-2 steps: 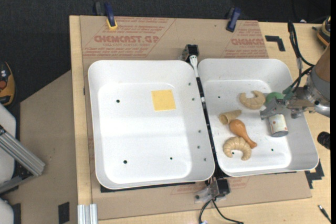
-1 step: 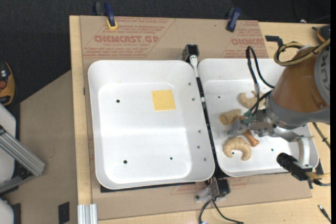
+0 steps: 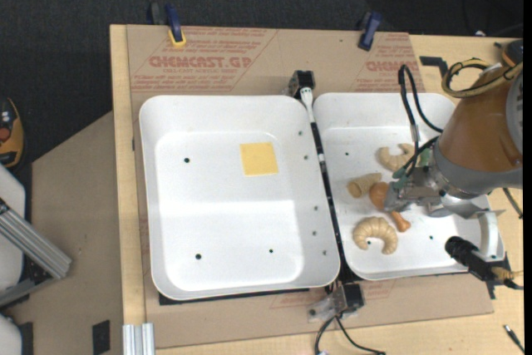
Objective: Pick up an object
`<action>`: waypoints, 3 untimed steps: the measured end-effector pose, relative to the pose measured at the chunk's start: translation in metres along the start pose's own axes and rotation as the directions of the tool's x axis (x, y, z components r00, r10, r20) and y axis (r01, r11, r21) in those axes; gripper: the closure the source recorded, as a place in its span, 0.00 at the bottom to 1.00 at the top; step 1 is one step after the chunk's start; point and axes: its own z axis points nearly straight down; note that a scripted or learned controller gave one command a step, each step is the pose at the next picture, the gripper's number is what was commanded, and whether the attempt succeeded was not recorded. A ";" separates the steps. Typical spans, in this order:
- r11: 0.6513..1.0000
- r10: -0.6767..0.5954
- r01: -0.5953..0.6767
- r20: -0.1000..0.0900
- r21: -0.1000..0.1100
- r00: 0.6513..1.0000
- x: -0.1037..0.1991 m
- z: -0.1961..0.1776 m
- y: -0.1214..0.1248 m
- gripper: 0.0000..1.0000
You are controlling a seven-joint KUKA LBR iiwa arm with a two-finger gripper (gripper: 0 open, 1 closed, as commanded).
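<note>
In the right bin (image 3: 366, 116) lie several small food toys. A tan croissant (image 3: 376, 232) sits near the front, a pale curled piece (image 3: 394, 156) farther back, and a small brown piece (image 3: 358, 188) between them. My gripper (image 3: 401, 197) is low in this bin, right at an orange-brown piece (image 3: 381, 194) and a small orange stub (image 3: 401, 221). The arm's body hides the fingers. A yellow square slice (image 3: 258, 159) lies flat in the left bin (image 3: 216, 262).
The arm (image 3: 482, 137) with its orange band covers the right bin's right side. Black cables (image 3: 409, 104) loop over the bin's back edge. A black divider strip (image 3: 320, 170) runs between the bins. Blue clamps (image 3: 174, 21) hold the cardboard base at the back.
</note>
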 end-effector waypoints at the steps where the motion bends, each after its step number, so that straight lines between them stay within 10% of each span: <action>1: 1.000 0.003 -0.003 0.006 -0.012 1.000 -0.039 -0.122 -0.013 1.00; 3: 1.000 -0.001 0.001 0.004 -0.006 1.000 -0.036 -0.136 -0.013 1.00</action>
